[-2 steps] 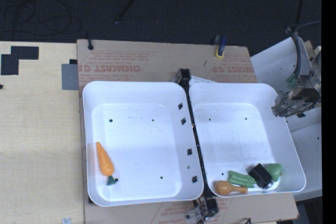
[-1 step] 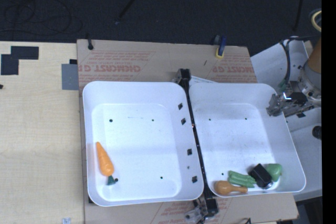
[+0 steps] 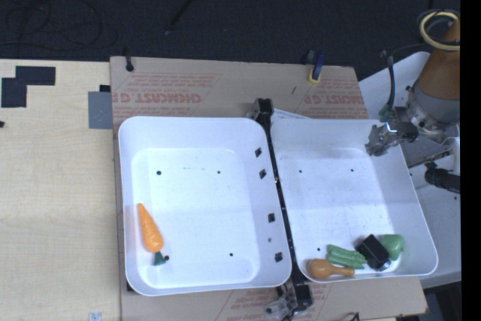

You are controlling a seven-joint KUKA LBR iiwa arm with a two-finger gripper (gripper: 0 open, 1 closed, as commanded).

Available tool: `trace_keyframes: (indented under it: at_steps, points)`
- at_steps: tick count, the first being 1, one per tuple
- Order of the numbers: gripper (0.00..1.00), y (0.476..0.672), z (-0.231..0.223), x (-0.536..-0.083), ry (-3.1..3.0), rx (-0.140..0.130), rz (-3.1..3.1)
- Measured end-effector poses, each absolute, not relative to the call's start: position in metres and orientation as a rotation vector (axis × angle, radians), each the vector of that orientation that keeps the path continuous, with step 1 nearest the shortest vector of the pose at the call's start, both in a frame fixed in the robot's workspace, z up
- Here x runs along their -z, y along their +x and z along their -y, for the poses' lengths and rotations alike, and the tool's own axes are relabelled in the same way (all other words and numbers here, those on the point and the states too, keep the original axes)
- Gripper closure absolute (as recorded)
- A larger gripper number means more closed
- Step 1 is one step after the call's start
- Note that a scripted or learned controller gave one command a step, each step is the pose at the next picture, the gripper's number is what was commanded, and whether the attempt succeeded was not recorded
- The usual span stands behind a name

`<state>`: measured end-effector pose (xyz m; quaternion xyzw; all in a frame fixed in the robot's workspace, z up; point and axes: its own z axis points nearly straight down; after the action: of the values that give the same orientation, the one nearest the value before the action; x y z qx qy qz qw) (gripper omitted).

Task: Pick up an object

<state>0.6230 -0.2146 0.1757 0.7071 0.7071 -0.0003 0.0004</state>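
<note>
Camera view, bench: two white bins sit side by side on a sheet of cardboard (image 3: pixel 225 86), with pale wood (image 3: pixel 52 184) to the left of it.
Left bin (image 3: pixel 188 133): shallow, its floor mostly bare, with a few small dark holes.
Carrot (image 3: pixel 149 228): orange toy with a dark green stub at its lower end, lying near the left bin's left wall, towards the front corner, tip pointing up the picture.
Right bin (image 3: pixel 338 133): its things are all bunched in the front right corner.
Pear (image 3: pixel 328 269): orange-brown, pear-shaped, lying at the front wall, its narrow end pointing right.
Bean (image 3: pixel 345 256): long green piece just above the pear, close enough that I cannot tell if they touch.
Black block (image 3: pixel 373 251): small and dark, tilted, lying against the bean's right end.
Green lump (image 3: pixel 392 243): rounded and pale green, right behind the black block, by the bin's right wall.
Arm (image 3: pixel 440 79): comes in from the right, orange band showing above the grey wrist.
Gripper (image 3: pixel 380 139): over the right bin's back right corner, well apart from the pile at the front; it is small and blurred, so I cannot tell how it is set, and I see nothing in it.
Clip (image 3: pixel 316 68): yellow and blue, on the cardboard's back edge.
</note>
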Motion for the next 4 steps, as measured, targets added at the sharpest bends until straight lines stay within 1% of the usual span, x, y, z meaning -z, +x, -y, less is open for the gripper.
trace_keyframes:
  at_steps: [1, 2, 3, 4]
  points:
    - [1.0, 0.623, 0.214, -0.269, 2.215, -0.005, -2.217]
    - [1.0, 0.647, 0.125, -0.346, 2.207, -0.01, -2.229]
    - [1.0, 0.601, 0.18, -0.351, 2.228, 0.005, -2.217]
    - [1.0, 0.643, 0.203, -0.213, 2.229, 0.011, -2.227]
